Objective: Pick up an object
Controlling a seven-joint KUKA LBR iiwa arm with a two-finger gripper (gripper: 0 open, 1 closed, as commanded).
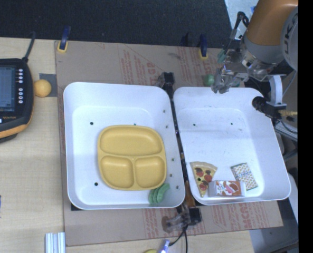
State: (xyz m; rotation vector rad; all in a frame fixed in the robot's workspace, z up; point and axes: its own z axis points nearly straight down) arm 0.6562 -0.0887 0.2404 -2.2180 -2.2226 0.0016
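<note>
My gripper [220, 86] hangs over the far rim of the right bin [227, 128], at its back edge, with nothing visible between its fingers. Three small items lie near the right bin's front edge: a pizza slice [202, 176], a red and white packet [226, 188] and a patterned square packet [244, 176]. The left bin [82, 120] holds a yellow divided plate [131, 156] and a green object [158, 194] at its front right corner.
A teach pendant [6, 100] lies on the bench at far left, with a yellow ball [42, 87] beside it. Clamps [168, 79] sit between the bins at the back and front. A small green object [209, 80] lies just behind the right bin.
</note>
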